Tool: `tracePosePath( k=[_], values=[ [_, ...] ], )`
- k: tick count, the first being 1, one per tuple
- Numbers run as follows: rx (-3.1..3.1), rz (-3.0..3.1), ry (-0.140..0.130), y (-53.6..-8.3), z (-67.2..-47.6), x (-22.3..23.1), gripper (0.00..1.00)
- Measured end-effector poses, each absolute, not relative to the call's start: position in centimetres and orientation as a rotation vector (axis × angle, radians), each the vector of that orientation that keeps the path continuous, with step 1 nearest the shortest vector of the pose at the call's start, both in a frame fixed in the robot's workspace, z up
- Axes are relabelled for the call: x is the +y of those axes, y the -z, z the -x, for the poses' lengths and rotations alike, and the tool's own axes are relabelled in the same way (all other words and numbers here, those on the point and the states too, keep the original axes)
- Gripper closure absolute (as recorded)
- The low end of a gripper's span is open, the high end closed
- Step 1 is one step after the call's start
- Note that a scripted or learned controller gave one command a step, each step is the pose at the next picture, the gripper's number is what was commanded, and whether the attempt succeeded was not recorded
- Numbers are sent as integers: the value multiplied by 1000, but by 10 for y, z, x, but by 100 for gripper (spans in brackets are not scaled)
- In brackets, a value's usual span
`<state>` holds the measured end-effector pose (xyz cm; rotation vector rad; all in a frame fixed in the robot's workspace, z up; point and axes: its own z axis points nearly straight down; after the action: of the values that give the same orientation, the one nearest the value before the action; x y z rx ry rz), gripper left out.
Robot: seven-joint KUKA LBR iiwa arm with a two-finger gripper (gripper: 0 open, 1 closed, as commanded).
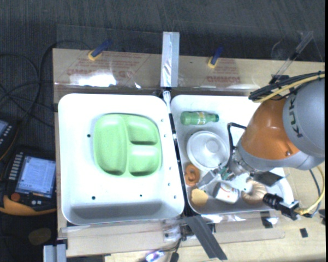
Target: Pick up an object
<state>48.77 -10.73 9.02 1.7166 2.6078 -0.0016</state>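
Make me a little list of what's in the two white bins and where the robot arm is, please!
left bin: a green divided plate lying flat in the middle
right bin: a green bottle on its side near the far wall, a white round dish in the middle, a small brown ring and a tan lump near the front left
arm: reaches in from the right, bent low over the right bin
gripper: down among the small things near the bin's front; grip unclear
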Motion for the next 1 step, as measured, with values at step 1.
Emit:
tracePosePath(
  k=[1],
  values=[
    [2612,-1716,-5,-100,-489,-105,100]
  ],
)
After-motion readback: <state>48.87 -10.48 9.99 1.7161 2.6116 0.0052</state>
